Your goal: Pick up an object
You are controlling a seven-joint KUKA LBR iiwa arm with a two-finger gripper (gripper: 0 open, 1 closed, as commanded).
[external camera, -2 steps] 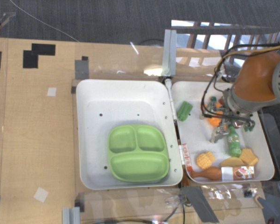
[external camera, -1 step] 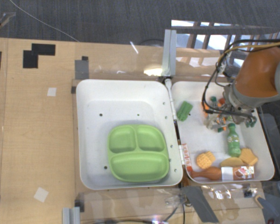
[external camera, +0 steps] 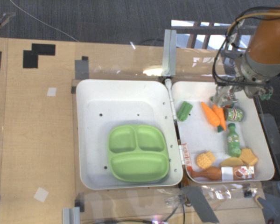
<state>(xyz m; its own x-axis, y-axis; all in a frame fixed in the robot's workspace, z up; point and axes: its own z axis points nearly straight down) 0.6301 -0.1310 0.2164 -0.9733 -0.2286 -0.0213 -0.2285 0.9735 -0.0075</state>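
Observation:
The right bin holds several toy foods. An orange carrot lies near its back, with a small green-labelled can just to its right. My gripper hangs over the back of this bin, directly above the carrot's top end and the can. The grey wrist with its orange band reaches in from the upper right. A green bottle lies in front of the can. A green pepper piece rests by the bin's left wall.
At the right bin's front lie a corn piece, a sausage, a small carton and a tan wedge. The left bin holds a green divided plate. A metal post stands behind the bins.

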